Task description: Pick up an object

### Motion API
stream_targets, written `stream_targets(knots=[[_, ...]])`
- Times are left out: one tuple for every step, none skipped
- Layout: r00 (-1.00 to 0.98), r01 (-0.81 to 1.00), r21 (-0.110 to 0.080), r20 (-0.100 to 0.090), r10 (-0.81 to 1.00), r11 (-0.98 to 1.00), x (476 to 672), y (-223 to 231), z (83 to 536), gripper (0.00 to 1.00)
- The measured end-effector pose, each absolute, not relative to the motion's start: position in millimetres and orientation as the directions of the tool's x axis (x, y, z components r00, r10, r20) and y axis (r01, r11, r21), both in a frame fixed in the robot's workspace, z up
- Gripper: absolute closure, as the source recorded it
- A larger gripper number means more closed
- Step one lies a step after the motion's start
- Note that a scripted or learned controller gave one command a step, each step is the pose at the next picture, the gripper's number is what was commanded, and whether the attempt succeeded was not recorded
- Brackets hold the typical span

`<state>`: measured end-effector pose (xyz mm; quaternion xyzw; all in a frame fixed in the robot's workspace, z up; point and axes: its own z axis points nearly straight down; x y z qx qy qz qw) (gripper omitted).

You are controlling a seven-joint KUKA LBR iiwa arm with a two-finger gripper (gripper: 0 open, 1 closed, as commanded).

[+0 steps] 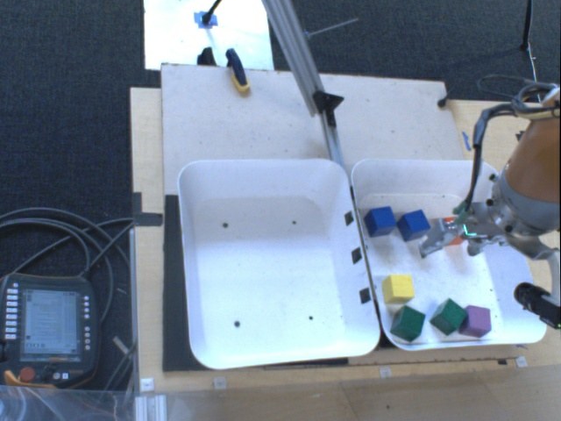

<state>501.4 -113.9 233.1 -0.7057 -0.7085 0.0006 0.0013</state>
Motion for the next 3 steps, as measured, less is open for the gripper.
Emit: stream_targets(knots=[[-0.002,1.0,0.002,0.0,1.0,0.002,502.2,-114.1,234.9,0.0],[-0.002,1.0,-0.005,0.002,1.0,0.002,498.6,-108.5,174.3,0.0],[-0.001,1.0,0.004,0.005,1.0,0.001,493.8,-108.9,119.2,0.0]])
